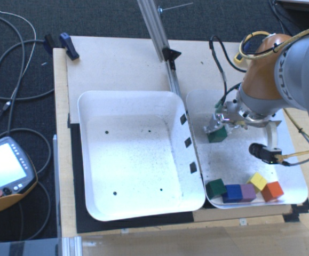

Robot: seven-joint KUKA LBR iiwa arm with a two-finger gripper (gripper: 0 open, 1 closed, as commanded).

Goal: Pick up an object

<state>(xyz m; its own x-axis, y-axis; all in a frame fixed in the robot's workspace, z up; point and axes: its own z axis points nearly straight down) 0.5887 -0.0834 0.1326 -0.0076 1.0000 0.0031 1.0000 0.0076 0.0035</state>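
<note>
The gripper (216, 126) hangs over the right bin (298, 188), and a dark green block (217, 136) sits right at its fingertips, seemingly pinched between them. From this slanted view I read it as clenched on that block, though whether the block has cleared the floor I cannot tell. Well below the gripper, along the bin's near wall, runs a row: a green cube (215, 187), a blue cube (232, 192), a purple cube (247, 192), a yellow cube (258, 181) and an orange cube (272, 190). To the gripper's left, past the divide, lies the left bin (90, 111). Doing this well means a straight vertical lift, grip firm, no sideways drift. The block looks caught near its top, so a jerk could let it slip.
</note>
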